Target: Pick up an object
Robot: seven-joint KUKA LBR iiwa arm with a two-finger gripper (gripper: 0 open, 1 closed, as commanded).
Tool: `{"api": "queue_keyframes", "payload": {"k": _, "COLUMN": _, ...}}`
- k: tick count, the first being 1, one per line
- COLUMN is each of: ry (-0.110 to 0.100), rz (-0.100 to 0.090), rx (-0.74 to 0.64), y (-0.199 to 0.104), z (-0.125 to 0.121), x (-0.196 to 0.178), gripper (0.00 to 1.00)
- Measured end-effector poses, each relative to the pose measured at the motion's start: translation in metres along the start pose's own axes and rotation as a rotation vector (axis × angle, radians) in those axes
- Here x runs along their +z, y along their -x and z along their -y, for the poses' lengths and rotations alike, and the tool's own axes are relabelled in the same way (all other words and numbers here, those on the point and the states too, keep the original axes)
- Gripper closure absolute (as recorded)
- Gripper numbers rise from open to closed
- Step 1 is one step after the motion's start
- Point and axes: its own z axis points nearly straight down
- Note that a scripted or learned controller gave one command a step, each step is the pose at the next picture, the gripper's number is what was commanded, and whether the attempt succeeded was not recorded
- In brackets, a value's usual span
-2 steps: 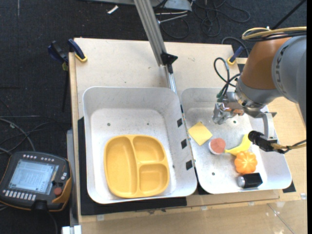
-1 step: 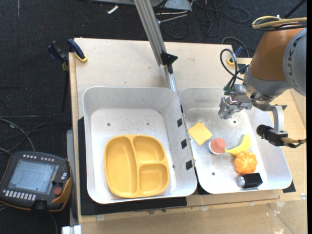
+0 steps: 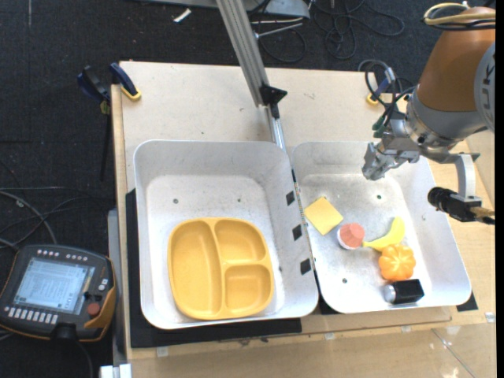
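My claw hangs over the far part of the right bin, near its back wall, with nothing under it but bare white floor. From this slanted view I cannot tell how it stands, apart or together, and nothing shows in its grip. My orange-banded arm comes in from the right, above the bench.

The things I could pick lie nearer the front of that same bin, well apart from my claw. A yellow square block sits close to the wall shared by the two bins. Just beside it to the right is a small pink round piece, touching or nearly touching a yellow banana that curves up to the right. Below the banana rests an orange pumpkin-like fruit, and just in front of that, near the bin's front rim, lies a black object with a silvery end.

The left bin holds a yellow divided plate with three compartments.
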Motion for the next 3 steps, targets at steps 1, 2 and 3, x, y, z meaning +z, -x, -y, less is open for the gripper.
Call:
{"api": "queue_keyframes", "payload": {"k": 1, "ry": -0.008, "rz": -0.002, "rx": -0.004, "y": -0.048, "z": 0.021, "x": 0.014, "gripper": 1.00}}
{"api": "queue_keyframes", "payload": {"k": 2, "ry": -0.008, "rz": -0.003, "rx": -0.006, "y": -0.100, "z": 0.028, "x": 0.015, "gripper": 1.00}}
{"api": "queue_keyframes", "payload": {"k": 3, "ry": -0.008, "rz": -0.003, "rx": -0.006, "y": -0.149, "z": 0.059, "x": 0.011, "gripper": 1.00}}
